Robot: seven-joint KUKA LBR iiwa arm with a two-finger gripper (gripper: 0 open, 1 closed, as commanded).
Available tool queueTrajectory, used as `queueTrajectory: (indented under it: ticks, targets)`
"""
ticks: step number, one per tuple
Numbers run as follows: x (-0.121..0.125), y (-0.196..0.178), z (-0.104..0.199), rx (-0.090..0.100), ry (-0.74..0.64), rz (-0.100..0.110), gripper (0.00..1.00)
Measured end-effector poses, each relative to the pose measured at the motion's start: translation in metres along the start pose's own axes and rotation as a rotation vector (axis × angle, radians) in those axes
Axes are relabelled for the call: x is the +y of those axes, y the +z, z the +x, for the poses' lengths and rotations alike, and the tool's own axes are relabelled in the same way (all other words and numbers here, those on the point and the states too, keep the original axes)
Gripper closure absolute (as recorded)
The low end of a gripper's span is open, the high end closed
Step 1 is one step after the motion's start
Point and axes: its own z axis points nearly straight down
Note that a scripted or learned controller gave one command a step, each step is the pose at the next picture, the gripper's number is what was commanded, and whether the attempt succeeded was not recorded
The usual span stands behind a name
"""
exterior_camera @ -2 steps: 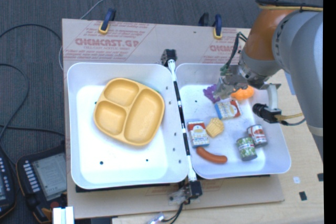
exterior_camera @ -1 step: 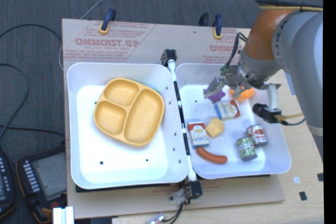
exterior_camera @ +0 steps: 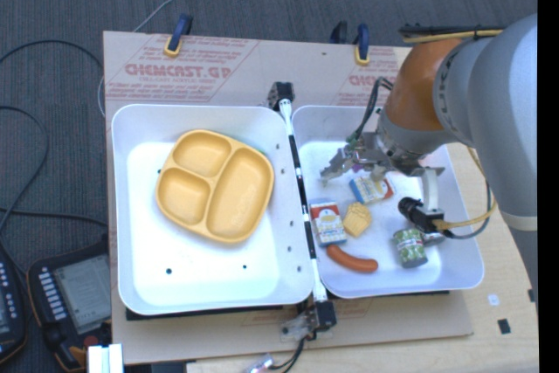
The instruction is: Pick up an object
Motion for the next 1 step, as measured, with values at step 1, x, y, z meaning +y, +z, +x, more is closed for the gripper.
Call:
queueTrajectory:
  ticks: [1]
  targets:
    - [-0.0379, 0.0025, -0.0015, -0.003, -0.002, -0.021, 0.0]
